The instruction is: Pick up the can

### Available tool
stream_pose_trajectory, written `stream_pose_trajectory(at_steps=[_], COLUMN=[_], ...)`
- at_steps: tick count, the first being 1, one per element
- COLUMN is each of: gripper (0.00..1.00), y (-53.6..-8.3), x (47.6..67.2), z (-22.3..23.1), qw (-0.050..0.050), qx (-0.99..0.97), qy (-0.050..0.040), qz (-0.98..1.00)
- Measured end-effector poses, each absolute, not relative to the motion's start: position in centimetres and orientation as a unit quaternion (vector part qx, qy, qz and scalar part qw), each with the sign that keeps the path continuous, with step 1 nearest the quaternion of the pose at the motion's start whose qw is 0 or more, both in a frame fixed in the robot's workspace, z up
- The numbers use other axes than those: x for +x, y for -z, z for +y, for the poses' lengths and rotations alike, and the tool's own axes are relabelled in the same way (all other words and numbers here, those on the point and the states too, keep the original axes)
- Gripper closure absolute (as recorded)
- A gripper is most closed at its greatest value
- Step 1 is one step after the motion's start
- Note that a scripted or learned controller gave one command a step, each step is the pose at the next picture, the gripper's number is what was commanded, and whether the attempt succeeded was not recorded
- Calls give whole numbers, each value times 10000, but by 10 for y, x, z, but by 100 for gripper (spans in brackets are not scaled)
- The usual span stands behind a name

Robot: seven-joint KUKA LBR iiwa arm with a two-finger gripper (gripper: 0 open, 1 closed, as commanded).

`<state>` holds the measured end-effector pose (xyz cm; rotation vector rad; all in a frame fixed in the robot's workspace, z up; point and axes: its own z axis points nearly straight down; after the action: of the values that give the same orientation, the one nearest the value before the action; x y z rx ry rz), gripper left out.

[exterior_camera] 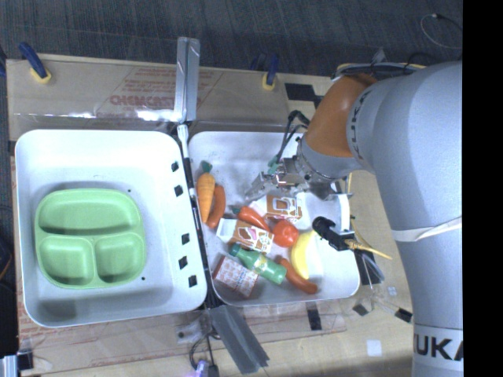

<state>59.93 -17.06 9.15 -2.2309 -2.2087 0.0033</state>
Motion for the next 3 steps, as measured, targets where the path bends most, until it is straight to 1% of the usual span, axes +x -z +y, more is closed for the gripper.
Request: stream_pose_trajectory(at_steps=[1, 2, 3], gripper=[0, 100, 0], y=[-91, -101, -101], x=[595, 596, 595], z=[-106, -106, -106], qw=[24, 30, 30], qx=[-7682, -7672, -7673], qy=[-19, -19, -23], qz=[-6402, -6414, -6413])
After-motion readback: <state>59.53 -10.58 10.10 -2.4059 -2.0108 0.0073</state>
